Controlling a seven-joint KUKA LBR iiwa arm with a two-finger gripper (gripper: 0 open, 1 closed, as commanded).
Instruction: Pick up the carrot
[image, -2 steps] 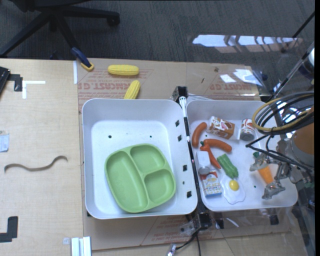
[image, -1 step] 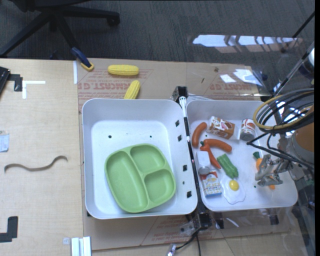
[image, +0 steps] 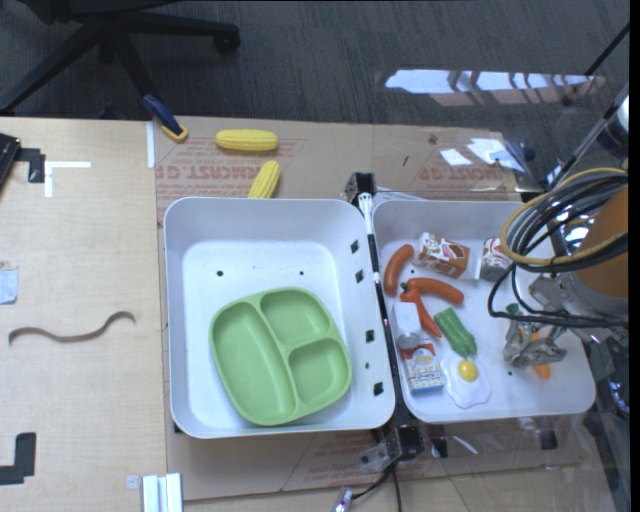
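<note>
Two shallow white bins sit side by side on the bench. The left bin (image: 190, 250) carries a green divided plate (image: 280, 352) toward its near edge. The right bin (image: 560, 395) carries the toy food, mostly along its left wall: two red sausages (image: 432, 288), a green vegetable piece (image: 455, 330), a fried egg (image: 467, 375) near the front edge, small packets (image: 443, 254) toward the far edge.

The arm (image: 610, 250) is reached in over the right bin's right edge, cables looped over it. The gripper (image: 527, 345) is set low near the bin's front right corner.

The carrot (image: 542, 368), a small orange piece, is seen at the gripper tip, just toward the bin's front right corner. It is touching or just beside the tip; a grasp cannot be confirmed, and the gap between the jaws cannot be told because of clutter and blur. The carrot's long axis cannot be read, too little is showing.

Judgement: the grasp step is in hand; a lift would test whether it is caught.

Writing: mirrored red print on the cardboard (image: 230, 172) under the bins, not legible. Packet labels too small to be read.
</note>
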